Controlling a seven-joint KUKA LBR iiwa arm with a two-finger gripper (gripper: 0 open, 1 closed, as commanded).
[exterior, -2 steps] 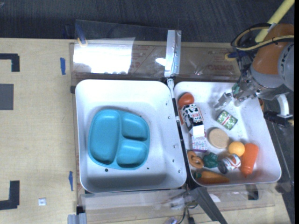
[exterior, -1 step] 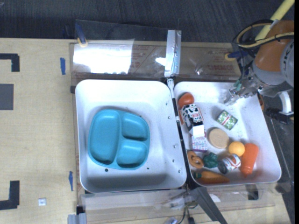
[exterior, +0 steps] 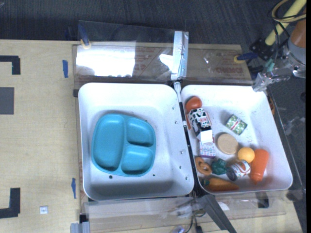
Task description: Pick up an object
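The right bin [exterior: 279,144] holds several small objects. At its left side lie a red-orange tomato [exterior: 193,103], a black-and-white carton [exterior: 198,119] and a white-pink box [exterior: 206,144]. A green packet [exterior: 236,124] and a tan disc [exterior: 227,143] sit in the middle. Toward the front are a yellow ball [exterior: 246,154], an orange-red cylinder [exterior: 260,164], a small can [exterior: 239,168], a pretzel [exterior: 203,167] and a carrot [exterior: 221,183]. My gripper [exterior: 266,79] hangs at the bin's far right corner, above the rim and apart from all of them.
The left bin [exterior: 92,101] holds a blue divided plate [exterior: 124,144]. A clear plastic sheet [exterior: 131,57] lies behind the bins. Yellow and blue cables [exterior: 284,13] trail at the top right beside the arm.
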